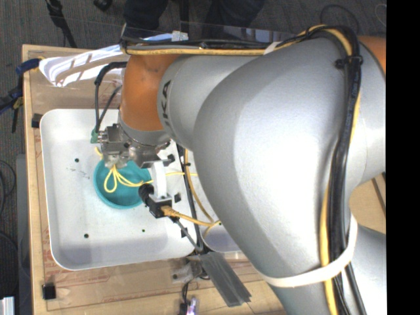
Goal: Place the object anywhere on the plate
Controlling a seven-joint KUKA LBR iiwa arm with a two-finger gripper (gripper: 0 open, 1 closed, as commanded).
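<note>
You see the grey arm (275, 143) covering most of the right side | the left white bin (72, 241) lies under the wrist | the teal plate (115, 192) sits in this bin, partly hidden | gripper (125, 159) is above the plate, its opening you cannot tell | the object is hidden from you.

Teal round plate (117, 188) lies flat in left white bin (65, 176), right portion hidden beneath arm's wrist; object itself cannot be made out.
</note>
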